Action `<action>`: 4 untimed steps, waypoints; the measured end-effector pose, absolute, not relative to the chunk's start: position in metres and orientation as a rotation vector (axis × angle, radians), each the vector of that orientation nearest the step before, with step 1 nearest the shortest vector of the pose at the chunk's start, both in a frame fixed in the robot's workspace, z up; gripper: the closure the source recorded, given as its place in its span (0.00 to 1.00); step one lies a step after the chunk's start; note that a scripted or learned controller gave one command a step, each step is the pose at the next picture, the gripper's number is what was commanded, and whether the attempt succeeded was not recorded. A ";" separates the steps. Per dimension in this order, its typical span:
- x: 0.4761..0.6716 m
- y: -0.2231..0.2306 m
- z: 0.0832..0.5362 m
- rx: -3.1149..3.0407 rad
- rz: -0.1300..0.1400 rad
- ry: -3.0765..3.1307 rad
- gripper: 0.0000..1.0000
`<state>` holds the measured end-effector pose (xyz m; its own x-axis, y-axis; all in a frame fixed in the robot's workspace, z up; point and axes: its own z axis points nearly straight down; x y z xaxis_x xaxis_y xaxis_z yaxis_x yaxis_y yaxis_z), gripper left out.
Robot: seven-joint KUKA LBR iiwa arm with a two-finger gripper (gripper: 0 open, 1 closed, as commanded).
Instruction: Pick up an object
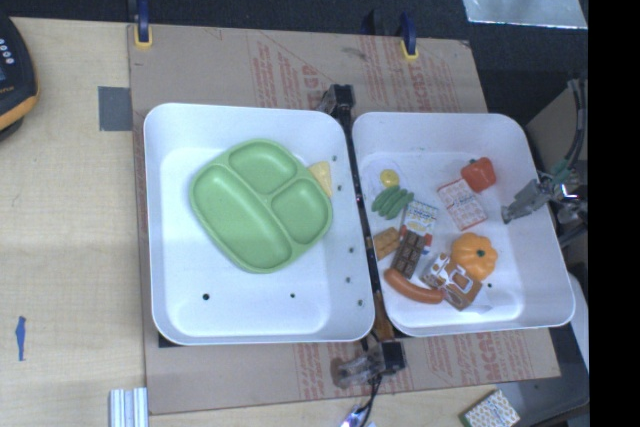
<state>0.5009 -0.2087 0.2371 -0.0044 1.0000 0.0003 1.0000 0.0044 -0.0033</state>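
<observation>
Lowest in the frame, the near rims of two white bins sit on a cardboard sheet over the worktop [70, 245], with a clamp at the seam between them. At the right edge of the frame the tool [522, 205] hangs over the right bin's [540, 310] right side, above bare floor and touching nothing; its grey tip is too small and blurred for me to tell whether it is wide or narrow, and nothing shows between its tips. By my reading the approach step is in hand and no pick has been made. The next move calls for choosing one item, shifting left over it and descending. That bin holds the candidates: a red pepper [479, 173] at upper right, nearest the tool and well apart from the rest, so probably the easiest; a card [462, 206] just below it; an orange pumpkin [473, 257]; a sausage [412, 289] at the lower edge of the pile; a green pod [391, 202]; a small yellow piece [388, 180]; and a dark bar [408, 253], crowded together. The left bin [180, 315] holds a green divided plate [262, 205] with a pale yellow piece [321, 177] beside its right edge.
</observation>
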 end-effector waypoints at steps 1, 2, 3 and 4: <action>0.547 -0.212 0.184 -2.212 0.005 -2.231 0.00; 0.620 -0.211 0.160 -2.215 -0.001 -2.232 0.00; 0.600 -0.211 0.092 -2.218 -0.001 -2.224 0.00; 0.631 -0.194 0.096 -2.220 -0.002 -2.231 0.00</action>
<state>0.6314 -0.1939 0.0964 -0.0050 1.0000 -0.0033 1.0000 0.0050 0.0054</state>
